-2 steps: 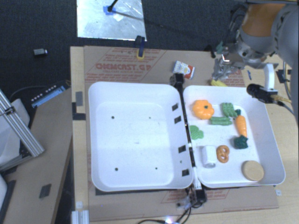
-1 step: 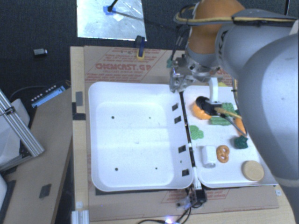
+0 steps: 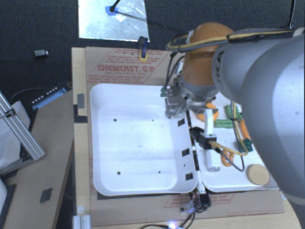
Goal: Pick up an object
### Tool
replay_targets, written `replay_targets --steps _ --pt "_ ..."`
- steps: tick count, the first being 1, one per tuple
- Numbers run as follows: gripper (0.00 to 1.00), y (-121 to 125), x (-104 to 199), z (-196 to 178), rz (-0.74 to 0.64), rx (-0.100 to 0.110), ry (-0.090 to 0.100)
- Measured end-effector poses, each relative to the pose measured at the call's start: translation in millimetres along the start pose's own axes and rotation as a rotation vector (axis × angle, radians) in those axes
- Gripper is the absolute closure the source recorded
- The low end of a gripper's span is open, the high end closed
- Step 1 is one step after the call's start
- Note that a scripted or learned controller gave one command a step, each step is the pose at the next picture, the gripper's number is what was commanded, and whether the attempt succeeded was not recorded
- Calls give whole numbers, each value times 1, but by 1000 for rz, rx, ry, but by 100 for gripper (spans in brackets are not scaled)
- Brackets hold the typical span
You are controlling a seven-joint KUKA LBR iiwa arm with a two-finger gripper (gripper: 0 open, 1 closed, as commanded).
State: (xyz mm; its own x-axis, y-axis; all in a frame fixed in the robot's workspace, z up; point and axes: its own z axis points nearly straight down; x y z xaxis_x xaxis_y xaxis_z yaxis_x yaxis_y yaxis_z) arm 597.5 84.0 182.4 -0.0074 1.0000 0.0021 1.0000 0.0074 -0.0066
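Observation:
My gripper (image 3: pixel 171 106) hangs low over the far end of the divider between the two bins, at the left bin's (image 3: pixel 97 128) back right corner. Nothing shows held under it. In the right bin (image 3: pixel 236 182), partly hidden by the big grey arm, lie a tan round disc (image 3: pixel 258 174), a green piece (image 3: pixel 223 123), an orange piece (image 3: pixel 211 114), an orange stick (image 3: pixel 244 129) and an orange loop (image 3: pixel 228 159). A white tube (image 3: pixel 212 160) lies close to the divider. All these objects sit to the right of and nearer than the gripper.
The arm's grey body covers the upper right of the view and much of the right bin. A cardboard sheet (image 3: pixel 121 66) lies under the bins. A blue and yellow clamp (image 3: pixel 142 47) stands at its far edge, and a metal plate (image 3: pixel 112 13) lies beyond.

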Motion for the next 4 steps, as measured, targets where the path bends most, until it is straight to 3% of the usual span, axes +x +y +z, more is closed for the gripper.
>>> replay_targets --steps 1,2,3,4 --pt "100 -61 30 22 0 0 -1" --pt "100 -78 3 -261 3 -27 2" --pt "100 -114 49 -191 -2 -2 -1" --pt "100 -61 49 -247 2 -16 0"
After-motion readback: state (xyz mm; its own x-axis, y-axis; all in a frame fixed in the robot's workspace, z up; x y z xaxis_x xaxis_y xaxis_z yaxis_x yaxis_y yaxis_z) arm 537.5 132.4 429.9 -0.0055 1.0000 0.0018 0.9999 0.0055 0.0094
